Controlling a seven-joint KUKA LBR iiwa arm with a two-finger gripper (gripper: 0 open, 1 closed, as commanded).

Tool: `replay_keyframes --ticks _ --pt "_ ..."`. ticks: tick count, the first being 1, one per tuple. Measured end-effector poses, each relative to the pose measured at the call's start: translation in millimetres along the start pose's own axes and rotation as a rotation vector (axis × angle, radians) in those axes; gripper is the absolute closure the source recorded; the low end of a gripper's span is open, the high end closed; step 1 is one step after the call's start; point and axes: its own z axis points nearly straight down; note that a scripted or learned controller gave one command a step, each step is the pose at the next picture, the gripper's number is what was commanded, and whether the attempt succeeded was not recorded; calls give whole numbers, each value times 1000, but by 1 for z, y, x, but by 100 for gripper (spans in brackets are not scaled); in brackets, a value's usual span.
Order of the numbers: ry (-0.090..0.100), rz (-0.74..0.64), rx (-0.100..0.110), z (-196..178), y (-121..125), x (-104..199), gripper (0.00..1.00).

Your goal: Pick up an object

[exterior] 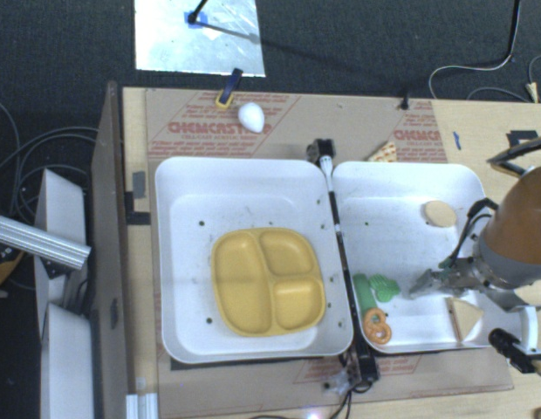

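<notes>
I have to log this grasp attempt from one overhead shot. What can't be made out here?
- Gripper: small and blurred in the camera view, so finger state and any hold are unreadable.
- Arm: cut off by the right edge.
- Tan wedge: partly covered by the wrist.
- Orange item under the green object: too small to identify.

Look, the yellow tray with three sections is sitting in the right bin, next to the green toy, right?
Not quite. The camera view shows the yellow tray in the left bin. The green toy lies in the right bin, across the divider.
</notes>
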Motion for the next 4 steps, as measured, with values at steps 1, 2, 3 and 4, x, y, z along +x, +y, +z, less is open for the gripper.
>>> replay_keyframes --ticks 1,2,3,4 --pt "-8 -16 -24 -32 162 -21 0" --pt "-4 -8 -13 -125 152 -26 0" --pt "-2 -9 -8 -119 151 -26 0" --pt "1 -5 0 3 110 -26 0"
